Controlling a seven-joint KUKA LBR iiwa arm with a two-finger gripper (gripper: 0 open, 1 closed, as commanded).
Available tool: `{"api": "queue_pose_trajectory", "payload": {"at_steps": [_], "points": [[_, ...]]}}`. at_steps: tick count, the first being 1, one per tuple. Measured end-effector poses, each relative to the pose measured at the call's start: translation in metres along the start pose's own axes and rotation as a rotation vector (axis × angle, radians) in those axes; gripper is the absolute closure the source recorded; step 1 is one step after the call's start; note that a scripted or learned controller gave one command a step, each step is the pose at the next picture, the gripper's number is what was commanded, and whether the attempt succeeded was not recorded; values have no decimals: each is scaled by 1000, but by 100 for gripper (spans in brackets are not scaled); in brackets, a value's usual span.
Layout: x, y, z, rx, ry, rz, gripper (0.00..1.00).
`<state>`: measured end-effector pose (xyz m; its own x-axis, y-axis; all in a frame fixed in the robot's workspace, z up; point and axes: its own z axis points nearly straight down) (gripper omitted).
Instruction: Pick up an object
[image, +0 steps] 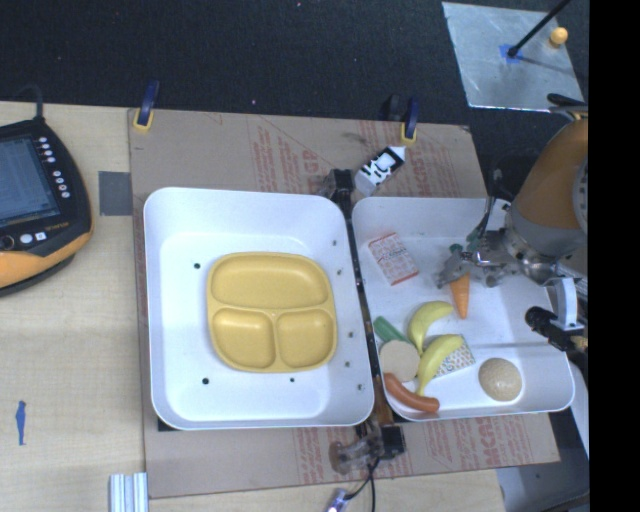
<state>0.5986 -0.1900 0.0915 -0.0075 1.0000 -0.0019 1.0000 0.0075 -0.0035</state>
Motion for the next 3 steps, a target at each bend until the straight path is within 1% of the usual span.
{"api": "queue_pose_trajectory", "payload": {"at_steps": [1,2,3], "points": [[-1,0,-11,0,-1,-2,100],[57,44,1,12,3,2,100],[127,41,-102,-3,3,3,100]]}}
